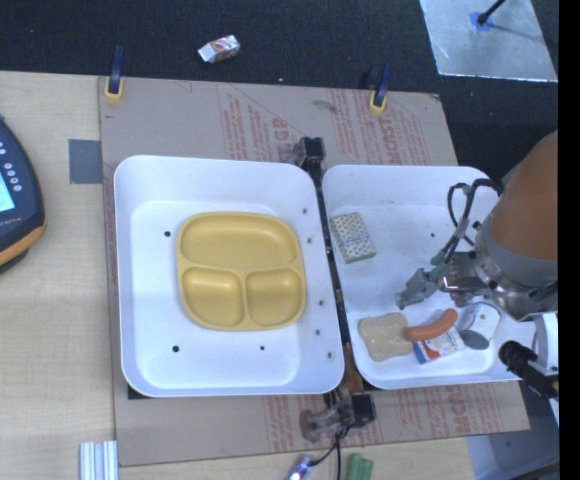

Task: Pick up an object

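Claw (pixel 417 290) hangs low in the right bin (pixel 395 183) (can't tell whether it's spread or closed). The orange sausage (pixel 433 325) lies just below it, tan slab (pixel 382 336) beside, patterned sponge (pixel 352 236) up-left.

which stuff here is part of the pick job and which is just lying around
Part of the job:
- gripper, over the right bin
- candidates to pick in that bin: orange hot dog, tan bread-shaped piece, small patterned sponge

Just lying about:
- yellow divided plate in the left bin
- teach pendant on the bench
- wrapper on the dark floor
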You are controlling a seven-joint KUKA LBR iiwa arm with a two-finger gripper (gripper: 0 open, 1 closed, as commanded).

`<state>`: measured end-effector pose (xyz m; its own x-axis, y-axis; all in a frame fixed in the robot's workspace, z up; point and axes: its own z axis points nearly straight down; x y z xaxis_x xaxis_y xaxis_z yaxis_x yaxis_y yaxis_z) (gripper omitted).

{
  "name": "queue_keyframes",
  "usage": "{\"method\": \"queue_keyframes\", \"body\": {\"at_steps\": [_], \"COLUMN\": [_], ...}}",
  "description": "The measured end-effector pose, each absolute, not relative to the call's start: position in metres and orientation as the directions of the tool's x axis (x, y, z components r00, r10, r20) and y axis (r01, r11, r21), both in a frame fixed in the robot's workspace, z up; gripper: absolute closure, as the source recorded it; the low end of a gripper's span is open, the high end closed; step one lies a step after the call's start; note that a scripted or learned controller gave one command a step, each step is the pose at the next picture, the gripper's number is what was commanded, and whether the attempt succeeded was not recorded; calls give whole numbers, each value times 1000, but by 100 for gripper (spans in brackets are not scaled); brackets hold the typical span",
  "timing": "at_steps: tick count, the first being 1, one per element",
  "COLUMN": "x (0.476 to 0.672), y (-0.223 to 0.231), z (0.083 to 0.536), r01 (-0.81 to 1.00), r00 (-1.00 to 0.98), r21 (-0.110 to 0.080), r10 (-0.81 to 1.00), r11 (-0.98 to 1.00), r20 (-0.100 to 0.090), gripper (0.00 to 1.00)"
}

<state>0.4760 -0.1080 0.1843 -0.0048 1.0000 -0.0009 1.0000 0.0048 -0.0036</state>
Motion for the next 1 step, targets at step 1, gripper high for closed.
{"method": "queue_keyframes", "body": {"at_steps": [1], "x": [514], "y": [-174], "z": [205], "r01": [1000], "r00": [-2], "r21": [-2], "r10": [1000], "r11": [2], "r20": [-1], "gripper": [0]}}
